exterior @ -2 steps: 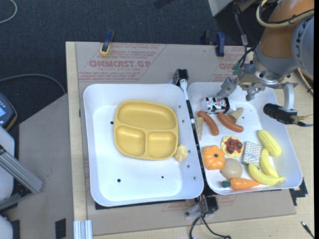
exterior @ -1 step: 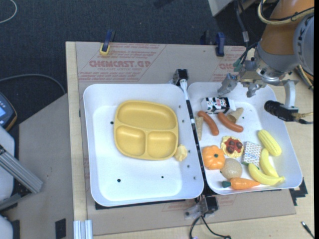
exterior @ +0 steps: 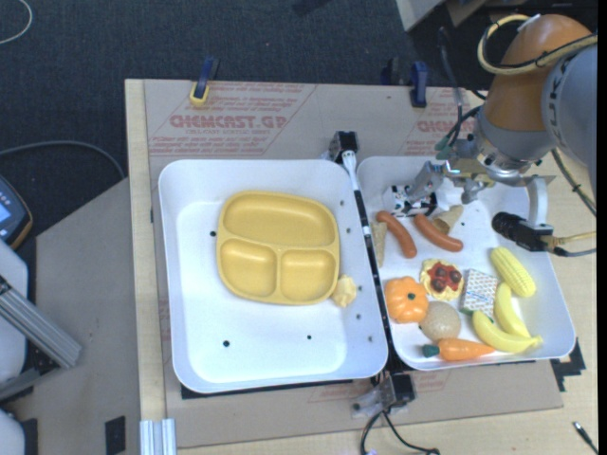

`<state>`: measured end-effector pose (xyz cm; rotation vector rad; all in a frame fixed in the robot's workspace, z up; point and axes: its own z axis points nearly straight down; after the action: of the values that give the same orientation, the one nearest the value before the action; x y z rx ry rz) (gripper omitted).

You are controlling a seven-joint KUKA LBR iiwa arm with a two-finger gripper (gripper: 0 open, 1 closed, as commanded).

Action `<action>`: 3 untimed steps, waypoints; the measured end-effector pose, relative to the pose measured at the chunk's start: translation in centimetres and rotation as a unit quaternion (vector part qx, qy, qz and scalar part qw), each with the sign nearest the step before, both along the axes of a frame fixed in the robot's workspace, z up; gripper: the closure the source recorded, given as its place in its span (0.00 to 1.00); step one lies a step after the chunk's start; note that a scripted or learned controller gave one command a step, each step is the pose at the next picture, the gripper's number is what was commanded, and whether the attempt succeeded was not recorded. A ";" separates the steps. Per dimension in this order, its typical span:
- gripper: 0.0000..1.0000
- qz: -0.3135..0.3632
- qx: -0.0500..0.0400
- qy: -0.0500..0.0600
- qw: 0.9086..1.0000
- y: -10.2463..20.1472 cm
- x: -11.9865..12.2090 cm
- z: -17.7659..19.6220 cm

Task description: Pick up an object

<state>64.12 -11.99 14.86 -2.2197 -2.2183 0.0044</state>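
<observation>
The right bin [exterior: 554, 297] holds several toy foods: two sausages [exterior: 397, 234] [exterior: 438, 233], an orange pumpkin [exterior: 407, 300], a small pizza piece [exterior: 443, 278], a corn cob [exterior: 512, 271], bananas [exterior: 501, 334], a carrot [exterior: 464, 351] and a round beige potato [exterior: 439, 321]. My gripper [exterior: 410, 197] hangs low over the bin's far left part, just above the sausages, with nothing visibly held. The grey arm with its orange band [exterior: 520, 83] reaches in from the upper right.
The left bin [exterior: 194, 292] carries a yellow divided plate [exterior: 278, 246], with a small pale yellow piece [exterior: 343, 292] beside its right edge. A checked blue-grey block [exterior: 479, 290] lies by the corn. Clamps [exterior: 200, 91] [exterior: 418, 83] sit on the bench's far edge.
</observation>
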 end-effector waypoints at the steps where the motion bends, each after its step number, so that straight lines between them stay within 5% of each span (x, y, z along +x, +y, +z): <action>1: 0.00 0.000 0.000 0.000 1.000 0.5 -0.6 -4.3; 2: 0.00 0.005 0.001 0.000 1.000 0.5 -0.2 -5.1; 3: 1.00 0.005 0.002 -0.001 1.000 0.7 -0.1 -4.0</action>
<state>64.02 -11.31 10.89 -2.2075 -2.2275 -0.0030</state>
